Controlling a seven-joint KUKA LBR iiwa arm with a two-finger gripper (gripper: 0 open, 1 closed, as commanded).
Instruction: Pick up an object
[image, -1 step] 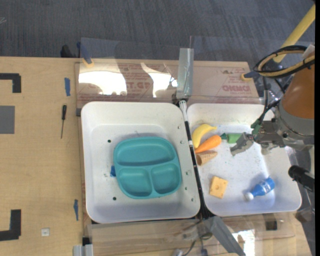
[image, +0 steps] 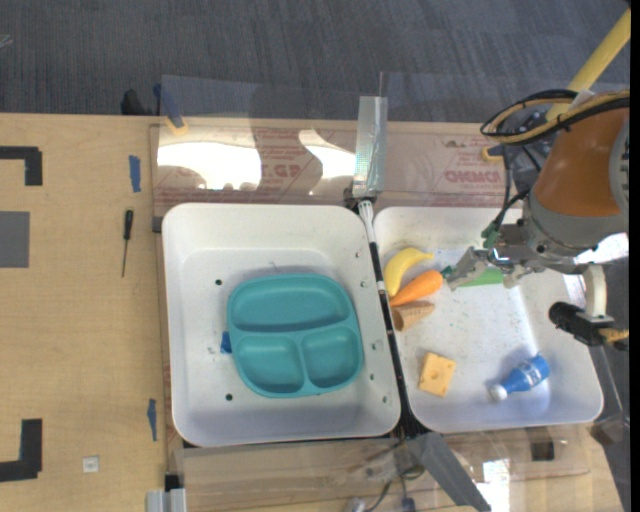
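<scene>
Gripper (image: 462, 269) hovering at centre right beside the carrot (image: 416, 286) and banana (image: 405, 264); jaw state indiscernible; mirrored cardboard lettering (image: 470, 176) unreadable.

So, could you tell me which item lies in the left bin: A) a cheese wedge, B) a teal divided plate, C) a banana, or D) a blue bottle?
B: the teal divided plate sits in the left bin, while the banana, blue bottle and cheese wedge all lie in the right bin.
</scene>
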